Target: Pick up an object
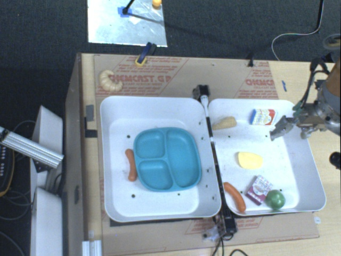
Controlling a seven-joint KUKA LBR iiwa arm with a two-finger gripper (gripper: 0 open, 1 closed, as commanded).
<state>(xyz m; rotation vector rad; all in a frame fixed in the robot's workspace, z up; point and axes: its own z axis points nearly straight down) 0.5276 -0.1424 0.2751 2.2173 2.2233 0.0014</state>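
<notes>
The right bin (309, 169) holds a beige bread-like piece (224, 123), a small white carton with red and blue print (262, 116), a flat yellow piece (249, 160), an orange sausage (234, 196), a purple packet (258, 189) and a green ball (275, 199). My gripper (290, 134) hangs over the bin's upper right part, just right of the carton. It stands open with nothing between its fingers (277, 130).
The left bin (114, 143) carries a blue divided plate (167, 159) and a second orange sausage (130, 165) beside it. On the cardboard behind the bins lie a pale curled pastry shape (110, 79) and a blue-and-yellow tool (145, 53).
</notes>
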